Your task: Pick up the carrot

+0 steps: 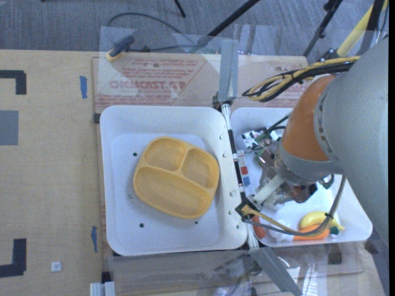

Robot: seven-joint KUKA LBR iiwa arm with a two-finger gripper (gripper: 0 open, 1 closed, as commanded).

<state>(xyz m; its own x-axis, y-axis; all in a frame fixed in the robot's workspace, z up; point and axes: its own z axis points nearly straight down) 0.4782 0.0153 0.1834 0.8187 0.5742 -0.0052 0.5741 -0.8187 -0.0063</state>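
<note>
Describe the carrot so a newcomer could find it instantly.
Look in the right white bin, at its near edge under the arm. The carrot lies flat there, a slim orange stick. A yellow banana-like piece sits just above it; the carrot is the orange one.

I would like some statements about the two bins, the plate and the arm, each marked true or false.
1. The yellow divided plate lies in the left bin. True.
2. The plate has three compartments. True.
3. The carrot lies on the plate. False: it lies in the right bin, near that bin's front edge.
4. A yellow banana-like item lies right next to the carrot. True.
5. The arm hangs over the left bin. False: it is above the right bin.
6. The plate carries food in its compartments. False: they hold nothing.
</note>
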